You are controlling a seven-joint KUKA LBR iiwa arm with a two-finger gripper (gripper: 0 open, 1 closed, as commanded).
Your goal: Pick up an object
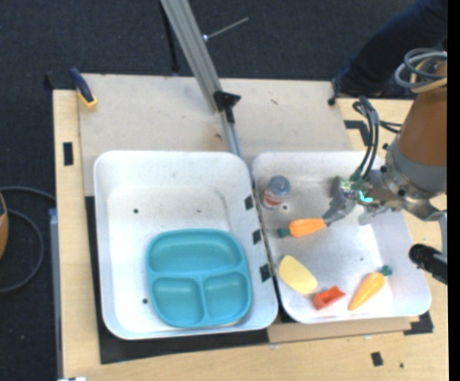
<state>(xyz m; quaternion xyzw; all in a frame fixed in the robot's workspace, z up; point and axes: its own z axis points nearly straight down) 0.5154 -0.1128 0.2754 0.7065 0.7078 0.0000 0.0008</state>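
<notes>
- Two white bins sit side by side on the surface [166, 121]; the left bin [119, 181] holds a teal divided tray [199, 278] in its near half
- a grey metal rail [194, 50] slants down from the far edge toward the gap between the bins
- the right bin [396, 292] holds a small can with a red label [276, 191] near its far left corner; an orange carrot [307, 228] lies just beside the end effector; a pale yellow piece [297, 275] lies near the front left, a small red piece [328, 297] just beside it, and a second carrot [368, 290] toward the front right
- the end effector [339, 205] hangs low over the right bin, its tip close to the first carrot; whether its fingers are apart or together I cannot tell; nothing is seen clamped between them
</notes>
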